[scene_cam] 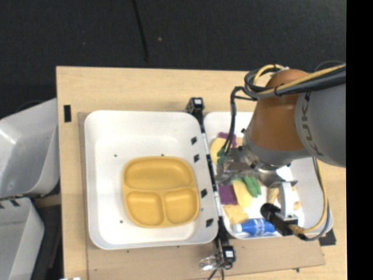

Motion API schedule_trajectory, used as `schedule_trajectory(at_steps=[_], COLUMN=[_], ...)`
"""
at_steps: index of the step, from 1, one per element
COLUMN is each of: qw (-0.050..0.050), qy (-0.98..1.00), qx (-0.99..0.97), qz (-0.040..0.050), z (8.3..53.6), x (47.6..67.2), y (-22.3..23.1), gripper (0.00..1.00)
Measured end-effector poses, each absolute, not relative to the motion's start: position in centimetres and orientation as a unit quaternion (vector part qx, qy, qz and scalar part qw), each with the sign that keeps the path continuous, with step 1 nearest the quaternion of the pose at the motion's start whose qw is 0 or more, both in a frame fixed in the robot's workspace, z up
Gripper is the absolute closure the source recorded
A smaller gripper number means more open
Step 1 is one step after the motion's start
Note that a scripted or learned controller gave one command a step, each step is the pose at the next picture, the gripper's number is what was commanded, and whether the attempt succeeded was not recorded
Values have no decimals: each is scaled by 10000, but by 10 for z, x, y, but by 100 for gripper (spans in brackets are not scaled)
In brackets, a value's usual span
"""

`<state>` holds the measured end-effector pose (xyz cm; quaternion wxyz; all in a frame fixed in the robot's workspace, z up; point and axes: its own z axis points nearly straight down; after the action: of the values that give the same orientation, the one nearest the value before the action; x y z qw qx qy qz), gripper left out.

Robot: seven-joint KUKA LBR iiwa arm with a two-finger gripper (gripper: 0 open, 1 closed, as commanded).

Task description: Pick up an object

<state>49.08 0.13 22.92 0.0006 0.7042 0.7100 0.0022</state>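
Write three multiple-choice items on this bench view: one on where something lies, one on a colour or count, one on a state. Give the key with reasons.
1. Where does the yellow tray lie?
A. In the left bin
B. In the right bin
C. On the bare bench

2. How many compartments does that tray have?
A. Two
B. Three
C. Five

3. How does the tray sit?
A. Flat, open side up
B. Turned upside down
C. Propped on edge against the bin wall

Key:
1 A, since the tray rests on the floor of the left bin, while the arm hangs over the right bin with its clutter, such as the blue bottle and a green piece.
2 B, since one wide compartment shows on top and two smaller ones below it.
3 A, since the hollows of its compartments face the camera.
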Motion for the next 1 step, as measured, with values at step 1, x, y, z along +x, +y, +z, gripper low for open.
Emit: schedule_trajectory(at_steps=[1], qw=[21], qy=[7121], qx=[7020], qz=[53], z=[315], x=[509], y=[107], gripper=[100])
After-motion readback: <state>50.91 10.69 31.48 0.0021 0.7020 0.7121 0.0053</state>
